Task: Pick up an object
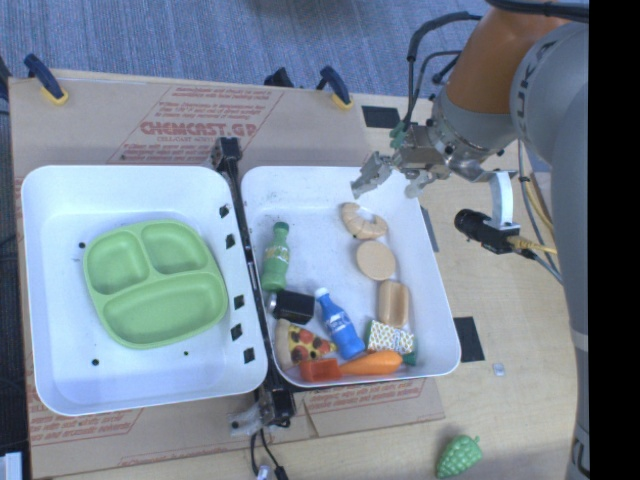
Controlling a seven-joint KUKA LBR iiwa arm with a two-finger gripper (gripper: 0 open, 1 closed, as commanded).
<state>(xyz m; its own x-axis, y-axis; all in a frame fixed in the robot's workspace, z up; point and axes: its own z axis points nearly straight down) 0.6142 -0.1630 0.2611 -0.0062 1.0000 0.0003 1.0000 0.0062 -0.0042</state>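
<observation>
End effector [388, 176] seemingly open, empty, above right bin [300, 183], cardboard-covered bench [300, 118], blue carpet [200, 18]

A robotics lab: left of the gripper [390, 176], clamps [45, 78] pin cardboard [190, 118] to a bench over grey carpet [150, 13].

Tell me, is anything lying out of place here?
Yes. A green grape bunch lies on the bench outside both bins, near the bottom edge, while the other toys sit inside the right bin.
</observation>
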